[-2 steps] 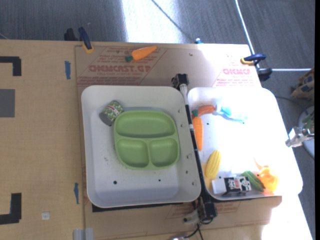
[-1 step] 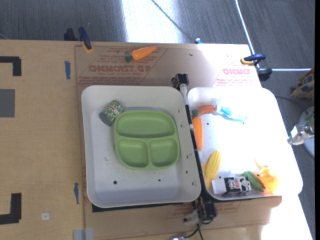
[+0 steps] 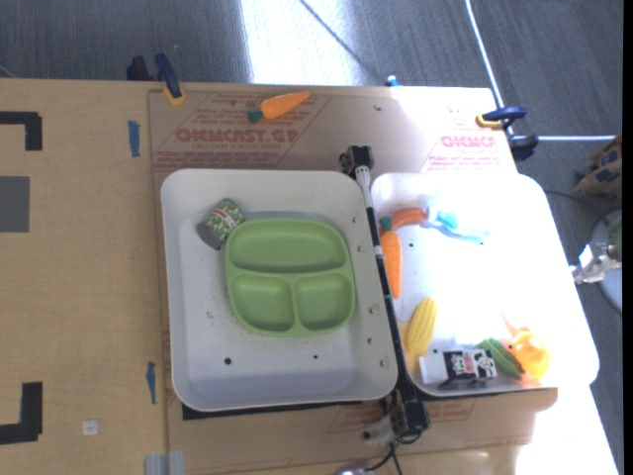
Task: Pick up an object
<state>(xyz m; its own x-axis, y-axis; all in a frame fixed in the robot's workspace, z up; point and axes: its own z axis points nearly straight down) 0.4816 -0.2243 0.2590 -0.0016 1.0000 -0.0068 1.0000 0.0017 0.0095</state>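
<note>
Glare washes out much of the right shallow white bin [image 3: 554,265], so its far wall and floor blur together. A pale blue toy [image 3: 457,225] near its top is hard to make out. A pale grey shape [image 3: 598,255] is cut off at the right edge, too partial to identify.

An orange plastic carrot [image 3: 392,261] lies along that bin's left wall. A yellow toy corn cob [image 3: 421,325] sits below it. A white box with black print [image 3: 461,366] rests by the near wall, touching a green and orange toy cluster [image 3: 512,354]. The bin's middle is open.

In the left shallow white bin [image 3: 188,265], a green three-compartment plastic plate [image 3: 290,275] fills the centre. A small green-labelled can [image 3: 221,222] touches its upper-left corner.
</note>
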